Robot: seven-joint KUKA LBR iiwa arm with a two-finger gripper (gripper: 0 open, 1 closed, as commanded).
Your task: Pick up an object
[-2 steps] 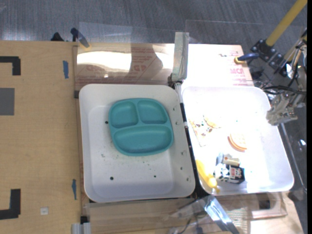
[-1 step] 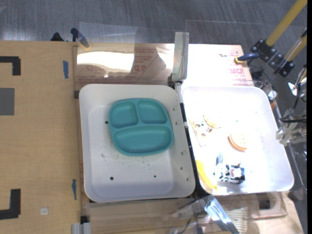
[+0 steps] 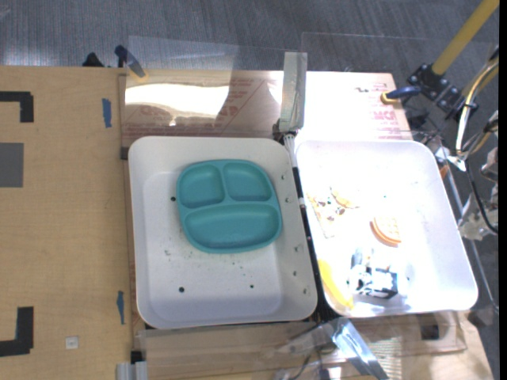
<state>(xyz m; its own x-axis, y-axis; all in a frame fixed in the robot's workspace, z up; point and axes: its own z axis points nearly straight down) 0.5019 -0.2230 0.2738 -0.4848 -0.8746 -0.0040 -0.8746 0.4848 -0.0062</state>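
Camera view, left to right. Left bin: teal divided plate at centre; looks stiff, light, slick; judged best hold at raised rim. Right of plate, right bin: orange round item, yellow piece, dark small clutter, overexposed. Claw state: cannot tell.

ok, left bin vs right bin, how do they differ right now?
The left bin holds one large thing, a teal divided plate, while the right bin holds several small items, among them a round orange piece and a yellow piece. The left bin is evenly lit with dark specks on its floor; the right bin is washed out by glare. Both are shallow, white and rounded at the corners.
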